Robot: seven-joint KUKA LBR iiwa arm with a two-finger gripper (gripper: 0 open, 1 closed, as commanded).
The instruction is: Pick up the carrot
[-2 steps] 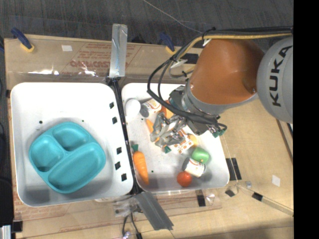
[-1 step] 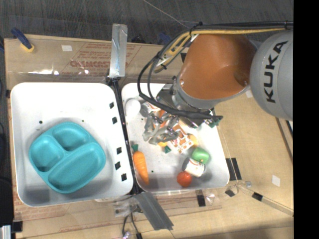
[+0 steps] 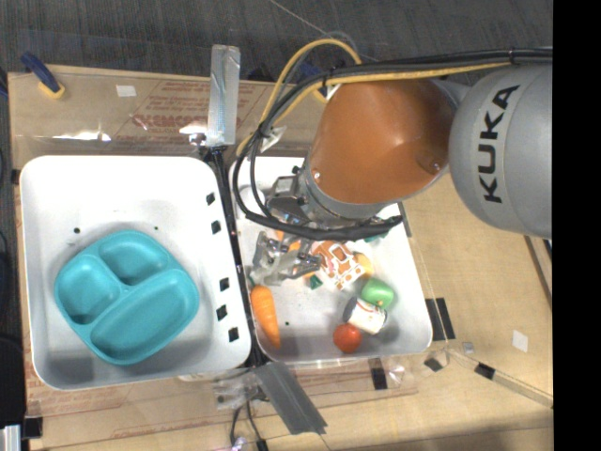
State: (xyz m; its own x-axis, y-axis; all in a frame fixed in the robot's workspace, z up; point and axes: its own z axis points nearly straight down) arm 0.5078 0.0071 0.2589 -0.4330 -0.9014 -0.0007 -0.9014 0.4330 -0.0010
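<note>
Two white bins: the left bin [image 3: 38,252] holds one teal plate [image 3: 127,294], the right bin [image 3: 413,322] one carrot [image 3: 266,312] beside the gripper [image 3: 280,259], whose grip I cannot tell.

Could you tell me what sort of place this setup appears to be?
Probably a robotics lab's pick-and-place bench: a KUKA arm reaches over two white bins taped to the bench, holding toy food such as a carrot and a teal divided plate.

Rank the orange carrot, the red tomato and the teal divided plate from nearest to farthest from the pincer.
Measured from the pincer:
1. Orange carrot, just below it, by the right bin's left wall.
2. Red tomato, lower right.
3. Teal divided plate, in the left bin.
</note>
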